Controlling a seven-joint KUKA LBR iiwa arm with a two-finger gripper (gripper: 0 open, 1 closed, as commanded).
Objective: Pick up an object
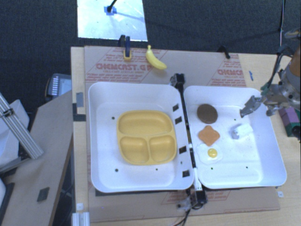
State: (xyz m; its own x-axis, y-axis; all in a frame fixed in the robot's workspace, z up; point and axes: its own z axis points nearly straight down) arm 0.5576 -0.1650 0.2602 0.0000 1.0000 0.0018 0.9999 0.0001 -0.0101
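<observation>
Dark carpet surrounds a bench (77,74) bearing two shallow white bins side by side. Inside the left bin (101,98) lies a yellow divided plate (145,137) with three compartments. Four small things sit in the right bin (268,164) — a brown round patty (207,113), an orange square piece (209,135) just below it, a fried egg (210,153) nearer the front, and a small white object (241,131) to their right. Over that bin's far right edge hangs the gripper (258,105), apart from every piece; whether it is open or closed I cannot tell. Behind the bins, a toy banana (155,59) rests on the cardboard.
</observation>
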